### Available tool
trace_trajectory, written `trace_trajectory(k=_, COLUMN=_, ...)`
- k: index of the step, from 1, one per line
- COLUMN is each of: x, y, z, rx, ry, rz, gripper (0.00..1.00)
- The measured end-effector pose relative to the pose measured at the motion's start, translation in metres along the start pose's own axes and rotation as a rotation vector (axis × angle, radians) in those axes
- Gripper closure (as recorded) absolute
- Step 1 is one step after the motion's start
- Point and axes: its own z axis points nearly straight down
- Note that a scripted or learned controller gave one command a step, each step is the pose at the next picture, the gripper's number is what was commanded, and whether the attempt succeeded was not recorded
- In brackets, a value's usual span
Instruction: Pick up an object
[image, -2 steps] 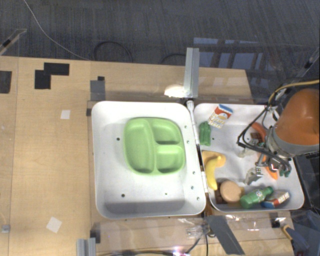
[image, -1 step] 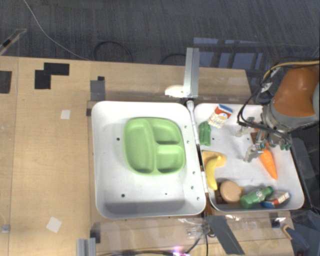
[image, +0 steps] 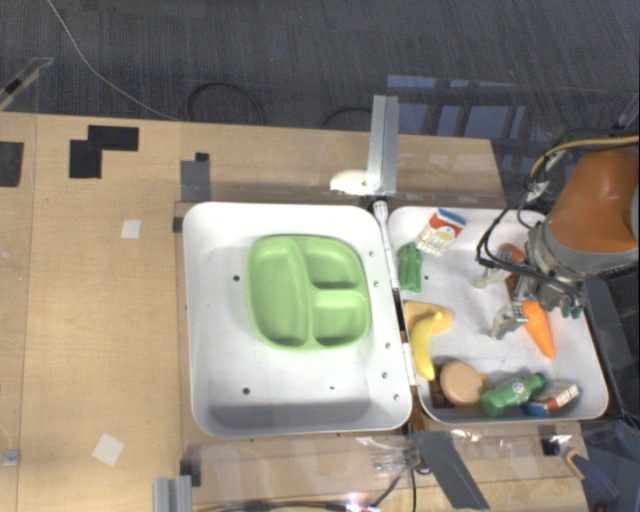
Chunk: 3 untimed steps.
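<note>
Partly hidden under the arm (image: 590, 215), jaws' state unclear, beside the carrot (image: 540, 330).

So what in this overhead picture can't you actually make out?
- Gripper: too small and cluttered in the camera view to tell whether it touches the orange carrot beside it.
- Small white printed packet: print too small to read.
- Green plastic bottle: label blurred.
- Red and blue item at the right white bin's front corner: too small to identify.
- Yellow banana: lower end hidden behind the round tan object.
</note>
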Motion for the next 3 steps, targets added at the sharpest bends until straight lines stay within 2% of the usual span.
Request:
trace_trajectory(k=1, x=0.031, y=0.003, z=-0.001, rx=0.001, ry=-0.001, rz=0.094, gripper=0.0)
trace_trajectory(k=2, x=0.054, y=0.01, z=-0.002, rx=0.002, ry=-0.004, rz=0.126, gripper=0.0)
trace_trajectory(k=3, x=0.001, y=-0.011, z=-0.049, rx=0.0, ry=0.0, rz=-0.281, gripper=0.0)
